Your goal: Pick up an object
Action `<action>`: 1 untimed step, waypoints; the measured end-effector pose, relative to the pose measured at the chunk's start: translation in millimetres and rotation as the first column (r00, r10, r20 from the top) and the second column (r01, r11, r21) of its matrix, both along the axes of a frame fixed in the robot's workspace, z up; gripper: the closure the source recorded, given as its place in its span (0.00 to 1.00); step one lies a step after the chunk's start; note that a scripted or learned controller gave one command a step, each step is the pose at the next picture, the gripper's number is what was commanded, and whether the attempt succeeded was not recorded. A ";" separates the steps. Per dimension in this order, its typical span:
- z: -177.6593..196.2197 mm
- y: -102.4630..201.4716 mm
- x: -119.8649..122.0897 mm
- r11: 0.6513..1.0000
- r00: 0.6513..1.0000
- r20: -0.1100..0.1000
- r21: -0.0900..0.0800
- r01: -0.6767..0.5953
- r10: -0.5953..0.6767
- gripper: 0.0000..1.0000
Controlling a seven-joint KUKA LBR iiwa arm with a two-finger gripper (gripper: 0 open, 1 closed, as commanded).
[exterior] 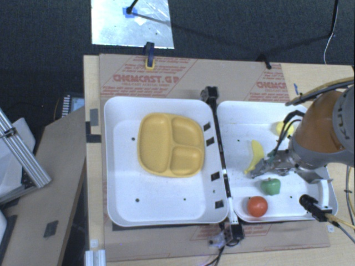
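The small green pepper-shaped toy with a short stem [270,186] lies on the floor of the right-hand shallow white bin [238,148], directly below the two-finger grey metal claw [260,169] and just clear of its tips. Whether the claw is wide or narrow cannot be told; nothing is seen held in it. A yellow plastic banana [255,154] lies just above the claw tips, possibly touching. A round red-orange tomato toy [257,206] sits below the claw, near the bin's front edge. Well to the claw's left, a yellow three-compartment plastic plate [170,144] rests in the left-hand white bin [122,204].
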State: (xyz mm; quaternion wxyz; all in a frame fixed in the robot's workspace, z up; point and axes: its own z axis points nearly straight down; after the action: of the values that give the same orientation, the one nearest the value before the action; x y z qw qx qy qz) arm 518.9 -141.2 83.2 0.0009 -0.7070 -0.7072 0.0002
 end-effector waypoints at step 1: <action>11.6 -0.3 1.2 1.000 1.000 0.003 -0.001 0.000 0.000 1.00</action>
State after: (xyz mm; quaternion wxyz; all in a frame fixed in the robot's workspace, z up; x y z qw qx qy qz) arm 520.0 -141.5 94.8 -0.0007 -0.7070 -0.7072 -0.0006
